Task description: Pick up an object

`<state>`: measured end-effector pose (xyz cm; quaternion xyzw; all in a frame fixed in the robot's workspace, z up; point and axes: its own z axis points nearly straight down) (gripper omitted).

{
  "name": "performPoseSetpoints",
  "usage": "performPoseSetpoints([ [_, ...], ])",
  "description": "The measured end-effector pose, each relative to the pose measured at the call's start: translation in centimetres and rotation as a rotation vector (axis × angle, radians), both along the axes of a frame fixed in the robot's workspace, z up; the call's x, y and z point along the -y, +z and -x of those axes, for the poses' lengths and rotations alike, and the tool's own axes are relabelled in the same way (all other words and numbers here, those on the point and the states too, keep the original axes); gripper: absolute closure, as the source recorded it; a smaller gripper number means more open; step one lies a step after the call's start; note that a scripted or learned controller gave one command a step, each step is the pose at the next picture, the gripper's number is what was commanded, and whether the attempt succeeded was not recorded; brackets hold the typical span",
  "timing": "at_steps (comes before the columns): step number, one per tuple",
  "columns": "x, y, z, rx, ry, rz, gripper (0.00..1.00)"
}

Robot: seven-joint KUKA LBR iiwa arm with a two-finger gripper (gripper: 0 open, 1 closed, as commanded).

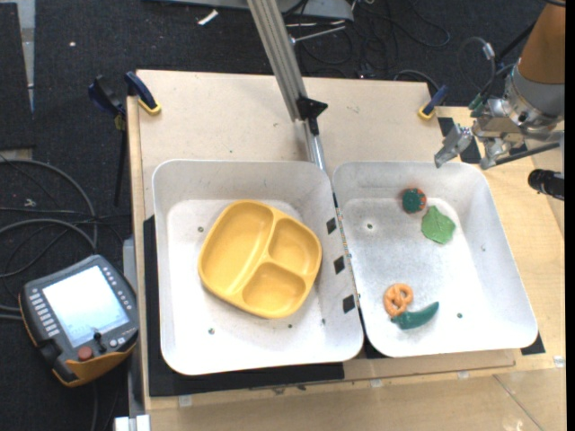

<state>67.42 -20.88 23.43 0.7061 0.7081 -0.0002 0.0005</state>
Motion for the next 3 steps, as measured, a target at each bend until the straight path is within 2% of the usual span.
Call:
performPoseSetpoints([
  [1, 0.0, 0.0, 0.0, 0.0, 0.0, 0.001, 0.0],
  [3, -0.7, -11.1, 1.3, -0.006, 0.0, -0.002, 0.0],
])
